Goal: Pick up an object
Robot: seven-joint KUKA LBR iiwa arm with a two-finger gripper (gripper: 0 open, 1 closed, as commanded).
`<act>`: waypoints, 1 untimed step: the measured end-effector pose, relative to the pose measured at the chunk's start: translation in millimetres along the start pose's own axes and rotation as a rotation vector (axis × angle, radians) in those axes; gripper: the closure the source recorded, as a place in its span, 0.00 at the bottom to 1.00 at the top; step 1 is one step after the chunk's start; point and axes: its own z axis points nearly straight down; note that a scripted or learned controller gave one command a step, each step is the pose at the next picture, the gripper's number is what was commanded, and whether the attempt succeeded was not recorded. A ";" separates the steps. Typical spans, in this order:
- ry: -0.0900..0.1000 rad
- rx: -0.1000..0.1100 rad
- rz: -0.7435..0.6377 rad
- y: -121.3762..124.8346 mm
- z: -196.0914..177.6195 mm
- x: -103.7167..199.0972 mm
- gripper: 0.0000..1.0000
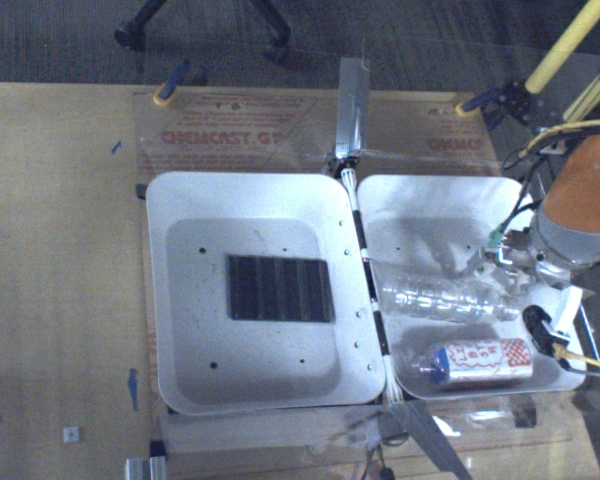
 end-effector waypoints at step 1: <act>0.000 0.000 0.000 0.0 0.0 0.0 0.00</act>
